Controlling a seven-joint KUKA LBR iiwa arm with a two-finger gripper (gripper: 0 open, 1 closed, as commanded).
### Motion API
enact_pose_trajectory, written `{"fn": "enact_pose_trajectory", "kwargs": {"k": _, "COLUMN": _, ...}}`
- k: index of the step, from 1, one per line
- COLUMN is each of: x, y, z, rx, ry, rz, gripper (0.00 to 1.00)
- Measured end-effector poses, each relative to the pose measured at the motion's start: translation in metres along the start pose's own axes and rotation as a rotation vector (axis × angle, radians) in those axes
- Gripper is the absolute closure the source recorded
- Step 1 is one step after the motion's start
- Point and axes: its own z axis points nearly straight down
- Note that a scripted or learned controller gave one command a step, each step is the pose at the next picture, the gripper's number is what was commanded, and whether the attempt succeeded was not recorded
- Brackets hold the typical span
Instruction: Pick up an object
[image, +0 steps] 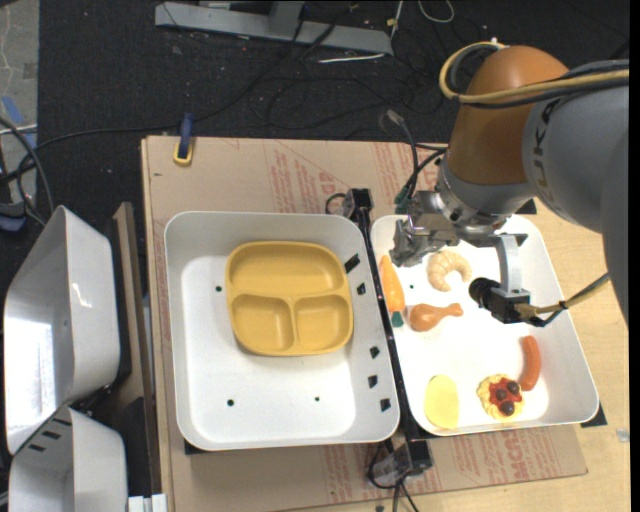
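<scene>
Status: we judge the pick as not yet made. Every item we can see lies on the floor of the right bin (560, 395), and none sits between fingers.

Contents of the right bin, as we read them:
- toy shrimp (448, 267), near the far side, directly beneath the wrist hardware;
- toy carrot (392, 284), along the left wall;
- toy drumstick (434, 315), just below the shrimp and apart from it;
- toy sausage (529, 362), toward the right;
- yellow oval piece (442, 400) and a small pastry with berries (500, 394), both at the near edge.

The left bin (190, 330) holds a yellow divided plate (290, 297); we do not count it as a likely target, given where the arm is working.

Arm pose: the arm (560, 110) reaches in from the right, orange band uppermost, wrist turned down over the far part of the right bin. The end effector (425, 236) hangs just above the far-left corner region, close to the shrimp and the top of the carrot. Dark brackets and a cable cover it from this angle, so we cannot tell whether it is spread or pressed together, nor whether it touches the shrimp.

Left to do, in our judgement: close on one item, most likely the shrimp, then lift it clear of the bin.
</scene>
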Motion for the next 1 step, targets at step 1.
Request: {"fn": "enact_pose_trajectory", "kwargs": {"k": 1, "x": 0.0593, "y": -0.004, "z": 0.0098, "rx": 0.002, "ry": -0.001, "rz": 0.0, "gripper": 1.0}}
